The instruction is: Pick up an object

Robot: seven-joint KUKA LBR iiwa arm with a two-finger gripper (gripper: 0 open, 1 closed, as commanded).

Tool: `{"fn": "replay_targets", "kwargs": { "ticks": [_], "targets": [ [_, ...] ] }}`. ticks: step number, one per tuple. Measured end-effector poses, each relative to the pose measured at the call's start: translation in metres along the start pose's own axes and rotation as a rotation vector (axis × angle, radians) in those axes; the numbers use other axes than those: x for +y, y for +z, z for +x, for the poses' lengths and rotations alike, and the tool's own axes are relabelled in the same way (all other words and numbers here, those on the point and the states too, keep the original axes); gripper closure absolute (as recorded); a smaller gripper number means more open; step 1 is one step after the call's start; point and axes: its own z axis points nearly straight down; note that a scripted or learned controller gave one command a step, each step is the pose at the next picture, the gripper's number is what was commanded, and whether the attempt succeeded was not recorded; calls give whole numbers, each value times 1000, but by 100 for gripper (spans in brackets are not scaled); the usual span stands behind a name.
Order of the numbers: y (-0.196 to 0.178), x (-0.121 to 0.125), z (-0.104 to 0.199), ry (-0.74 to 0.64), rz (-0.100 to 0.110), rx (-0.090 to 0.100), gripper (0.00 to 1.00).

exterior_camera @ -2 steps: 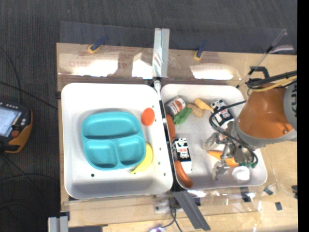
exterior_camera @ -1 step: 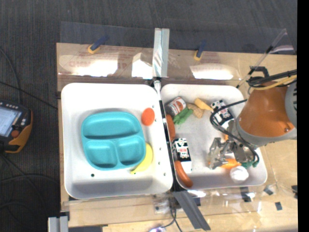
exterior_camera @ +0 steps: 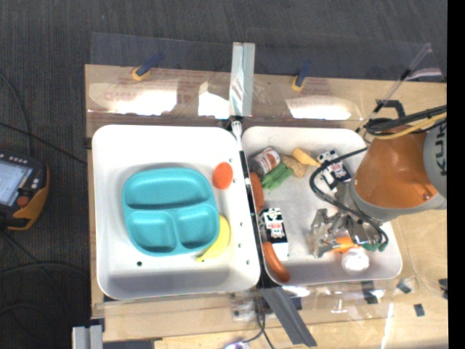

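Observation:
My gripper (exterior_camera: 328,237) is low in the right bin (exterior_camera: 305,269), toward its front right, with the orange wrist band (exterior_camera: 392,171) above it. Right beside it lies a small orange and white object (exterior_camera: 350,255), touching or nearly touching the gripper; nothing is visibly lifted. A black and white carton (exterior_camera: 273,225) lies to the gripper's left. A long reddish sausage (exterior_camera: 263,231) runs along the bin's left wall. At the back sit a can (exterior_camera: 266,158), a green piece (exterior_camera: 275,177), a tan piece (exterior_camera: 299,161) and a small black and white item (exterior_camera: 334,167).
The left bin (exterior_camera: 109,217) holds a teal divided plate (exterior_camera: 171,208), an orange ball (exterior_camera: 222,174) and a yellow banana (exterior_camera: 216,244). Black and yellow cables (exterior_camera: 396,118) trail from the arm at the right. A handheld controller (exterior_camera: 20,187) lies on the floor, far left.

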Motion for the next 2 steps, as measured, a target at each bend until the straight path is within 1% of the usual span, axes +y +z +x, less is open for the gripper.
{"fn": "replay_targets", "kwargs": {
  "ticks": [1,2],
  "targets": [
    [1,28,-53,-49,-5,1,100],
    [2,29,-53,-50,-7,0,0]
  ]
}}
